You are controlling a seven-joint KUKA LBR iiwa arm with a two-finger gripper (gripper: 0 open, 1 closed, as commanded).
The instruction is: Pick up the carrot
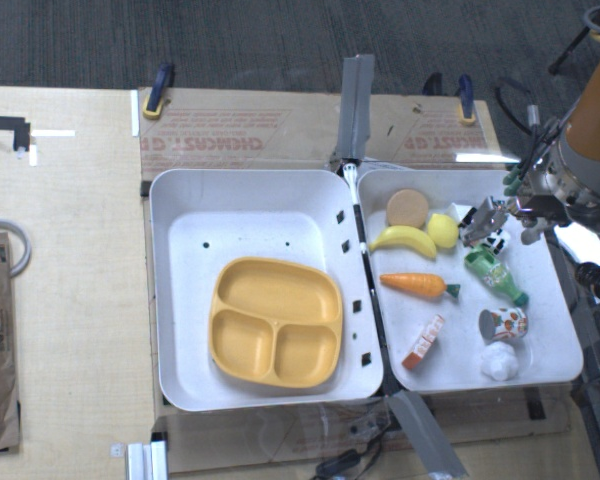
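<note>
Orange carrot (pixel 416 285), right bin centre, long axis across, leaf end right: you will find it down-left of the end effector (pixel 485 224), whose finger state cannot be told.

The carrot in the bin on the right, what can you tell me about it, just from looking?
The carrot is orange with a small green stub at its right end and looks like smooth plastic. It lies flat on the floor of the right bin, tapered tip pointing left. A banana lies just above it, apparently apart. Nothing grips it; the gripper is farther right.
</note>
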